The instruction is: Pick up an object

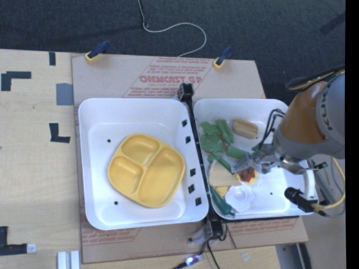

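Toys (224,142) crowd my right bin (269,106), the claw (247,166) low among them beside a red piece (247,176), grip I cannot tell, yellow tray (147,170) left

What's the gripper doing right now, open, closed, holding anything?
Gripper: low in the right bin among the items; grip state cannot be told.

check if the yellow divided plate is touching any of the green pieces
Apart. The camera view shows the yellow plate alone in the left bin, while the green pieces lie in the right bin, with both bins' walls between them.
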### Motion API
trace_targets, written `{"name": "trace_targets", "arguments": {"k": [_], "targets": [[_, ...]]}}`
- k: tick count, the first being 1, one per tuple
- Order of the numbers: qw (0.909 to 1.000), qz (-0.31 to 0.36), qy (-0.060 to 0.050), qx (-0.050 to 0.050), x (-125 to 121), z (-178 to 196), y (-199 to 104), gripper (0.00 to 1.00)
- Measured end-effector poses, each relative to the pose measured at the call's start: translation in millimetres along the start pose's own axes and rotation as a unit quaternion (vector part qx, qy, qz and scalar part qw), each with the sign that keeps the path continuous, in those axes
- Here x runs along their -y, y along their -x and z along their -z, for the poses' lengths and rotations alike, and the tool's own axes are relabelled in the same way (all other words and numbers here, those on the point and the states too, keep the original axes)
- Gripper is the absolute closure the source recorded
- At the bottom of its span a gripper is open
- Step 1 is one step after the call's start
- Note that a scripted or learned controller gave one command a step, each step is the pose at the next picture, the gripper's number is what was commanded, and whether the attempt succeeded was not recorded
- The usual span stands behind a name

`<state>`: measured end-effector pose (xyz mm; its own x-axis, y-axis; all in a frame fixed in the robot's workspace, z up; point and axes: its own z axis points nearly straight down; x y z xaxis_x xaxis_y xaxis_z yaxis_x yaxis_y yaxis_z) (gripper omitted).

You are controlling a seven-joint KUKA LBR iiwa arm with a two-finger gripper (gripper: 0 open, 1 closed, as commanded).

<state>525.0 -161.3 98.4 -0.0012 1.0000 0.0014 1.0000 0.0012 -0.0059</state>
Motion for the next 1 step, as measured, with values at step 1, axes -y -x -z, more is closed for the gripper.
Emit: {"name": "trace_targets", "arguments": {"k": [1], "targets": [[1.0,0.0,0.003,0.001,-1.3,-11.7,0.0,0.0]]}}
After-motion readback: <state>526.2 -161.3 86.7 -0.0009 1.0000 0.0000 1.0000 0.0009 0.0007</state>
